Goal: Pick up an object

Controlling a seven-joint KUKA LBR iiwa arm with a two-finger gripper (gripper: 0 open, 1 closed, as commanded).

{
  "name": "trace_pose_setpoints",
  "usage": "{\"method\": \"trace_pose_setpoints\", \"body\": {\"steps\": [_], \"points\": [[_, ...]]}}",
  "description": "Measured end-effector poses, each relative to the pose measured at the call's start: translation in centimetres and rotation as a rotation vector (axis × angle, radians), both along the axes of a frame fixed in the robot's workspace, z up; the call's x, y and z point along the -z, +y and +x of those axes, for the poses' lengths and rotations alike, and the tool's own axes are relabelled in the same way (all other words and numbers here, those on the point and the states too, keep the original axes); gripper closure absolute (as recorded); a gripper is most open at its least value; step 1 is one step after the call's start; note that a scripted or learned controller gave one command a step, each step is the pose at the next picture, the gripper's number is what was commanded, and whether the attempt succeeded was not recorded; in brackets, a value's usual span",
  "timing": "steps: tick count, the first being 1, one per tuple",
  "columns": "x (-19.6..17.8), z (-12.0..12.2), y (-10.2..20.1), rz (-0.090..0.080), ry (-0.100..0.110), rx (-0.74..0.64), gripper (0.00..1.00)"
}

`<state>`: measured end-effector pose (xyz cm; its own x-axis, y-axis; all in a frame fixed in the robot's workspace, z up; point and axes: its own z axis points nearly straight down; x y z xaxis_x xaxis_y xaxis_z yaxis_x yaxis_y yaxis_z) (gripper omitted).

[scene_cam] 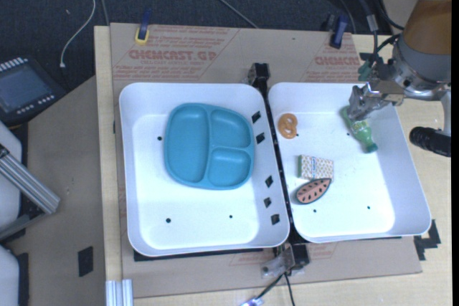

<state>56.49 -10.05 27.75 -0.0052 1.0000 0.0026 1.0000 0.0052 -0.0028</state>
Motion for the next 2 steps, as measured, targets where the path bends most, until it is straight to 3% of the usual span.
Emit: {"method": "trace_pose_setpoints", "body": {"steps": [2], "points": [[3.3,2.7,9.4,-0.001,-0.001,0.001,1.00]]}}
